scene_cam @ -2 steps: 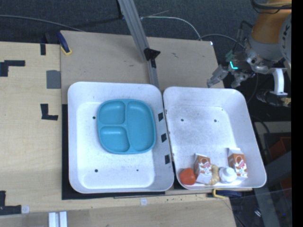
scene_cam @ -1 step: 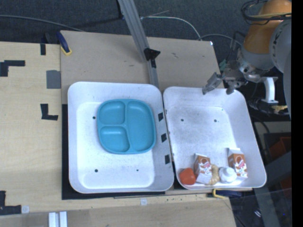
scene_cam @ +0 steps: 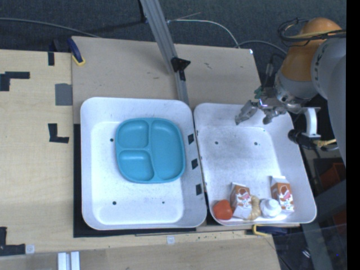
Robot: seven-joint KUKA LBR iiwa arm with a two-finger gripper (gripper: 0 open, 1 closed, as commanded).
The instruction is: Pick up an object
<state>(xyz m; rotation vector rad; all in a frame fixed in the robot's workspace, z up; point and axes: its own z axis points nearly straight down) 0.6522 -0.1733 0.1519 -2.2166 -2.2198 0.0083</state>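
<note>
We see the gripper (scene_cam: pixel 257 112) at twelve o'clock of the right bin (scene_cam: pixel 239 151), its fingers spread wide and holding nothing. The objects cluster at six o'clock: a red ball (scene_cam: pixel 223 210), two small cartons (scene_cam: pixel 241 199) (scene_cam: pixel 282 193), and a white bottle (scene_cam: pixel 271 208). The right carton looks light, stiff and boxy, its long axis running twelve to six; we would grasp across its narrow sides.

I see two small cartons (scene_cam: pixel 241 199) (scene_cam: pixel 282 194), an orange ball (scene_cam: pixel 223 210) and white bits (scene_cam: pixel 271 208) clustered lower right.
</note>
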